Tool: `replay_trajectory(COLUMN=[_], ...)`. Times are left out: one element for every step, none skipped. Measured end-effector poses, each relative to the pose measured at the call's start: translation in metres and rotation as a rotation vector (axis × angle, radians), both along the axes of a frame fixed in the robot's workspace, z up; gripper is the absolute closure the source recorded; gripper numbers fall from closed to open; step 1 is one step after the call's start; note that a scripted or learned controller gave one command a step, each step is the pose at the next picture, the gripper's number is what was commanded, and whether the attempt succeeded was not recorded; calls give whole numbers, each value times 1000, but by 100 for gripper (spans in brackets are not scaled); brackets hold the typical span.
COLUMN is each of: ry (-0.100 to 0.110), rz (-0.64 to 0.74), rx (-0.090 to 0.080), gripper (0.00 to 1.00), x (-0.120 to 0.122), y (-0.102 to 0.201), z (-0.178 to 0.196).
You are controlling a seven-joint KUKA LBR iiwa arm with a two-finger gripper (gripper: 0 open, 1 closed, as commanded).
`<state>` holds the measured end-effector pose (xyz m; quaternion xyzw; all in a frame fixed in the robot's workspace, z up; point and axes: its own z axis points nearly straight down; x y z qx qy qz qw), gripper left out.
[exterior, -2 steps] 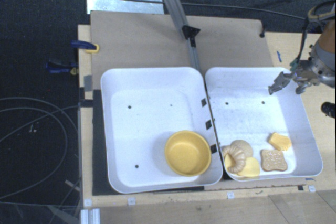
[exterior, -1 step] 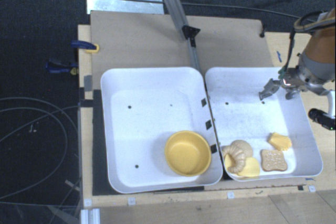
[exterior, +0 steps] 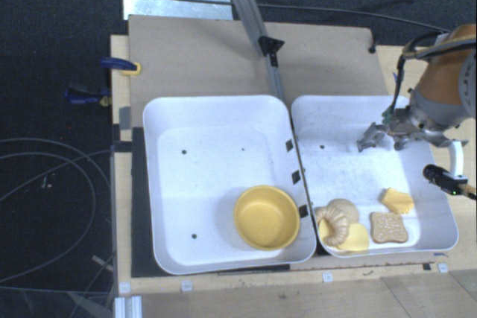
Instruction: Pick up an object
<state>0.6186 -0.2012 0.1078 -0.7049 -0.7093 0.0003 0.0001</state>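
My gripper (exterior: pixel 384 142) hangs over the upper right part of the right bin (exterior: pixel 335 115), its two grey fingers spread open with nothing between them. Toy food lies along that bin's front edge, well below the gripper: a yellow wedge (exterior: pixel 398 200), a brown toast-like piece (exterior: pixel 389 228), a tan croissant (exterior: pixel 339 220) and a pale yellow slice (exterior: pixel 358 239) partly under the croissant. A yellow bowl (exterior: pixel 267 217) sits upright in the left bin (exterior: pixel 186 115), near its front right corner.
The two bins meet at a ridge with black clips (exterior: pixel 296 176). A slanted grey pole (exterior: pixel 250 7) crosses above the bench towards the bins' far junction. A black part of the arm (exterior: pixel 446 180) juts over the right bin's right rim.
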Motion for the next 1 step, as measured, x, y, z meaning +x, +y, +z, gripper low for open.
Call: replay_trajectory(ry=[-6], rz=[2], rx=[-3], gripper=[100], x=[2], y=[-1], z=[14])
